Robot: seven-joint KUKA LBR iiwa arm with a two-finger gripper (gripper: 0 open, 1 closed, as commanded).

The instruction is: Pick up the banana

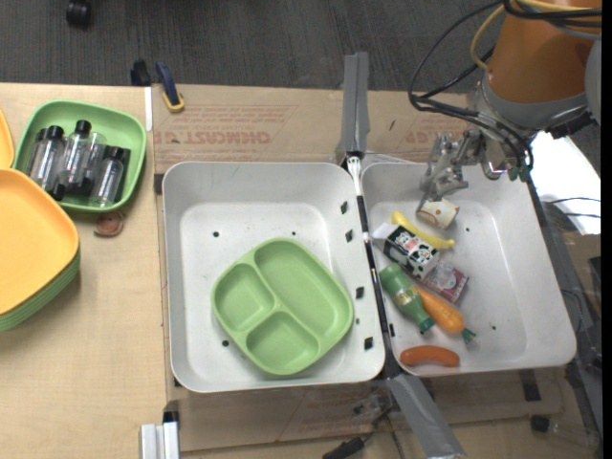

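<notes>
The gripper (446,182) is hanging over the far part of the right bin (521,338), just above a small cream-coloured piece (439,215) with a brown end; nothing is showing between its fingers, and how far apart they are standing is too blurred to tell. The banana (422,232) is lying below and slightly left of the gripper in this view, that is, nearer the camera and a little toward the divider between the 2 bins. Its long axis is running on a slant, from upper left near the divider down to the right, and only a narrow yellow strip is showing because a black-and-white carton (410,250) is sitting against its near side and seems to be overlapping it. The cream piece is lying just beside its far side, so the fruit is being hemmed in on both long flanks. Open floor is lying to the right, toward the bin's outer wall, while the green bottle (404,296), the carrot (444,312) and the sausage (429,357) are crowding the near side. A short move toward the camera, with the fingers likely turned to close across the slant, appears to be what the grasp is calling for.
</notes>
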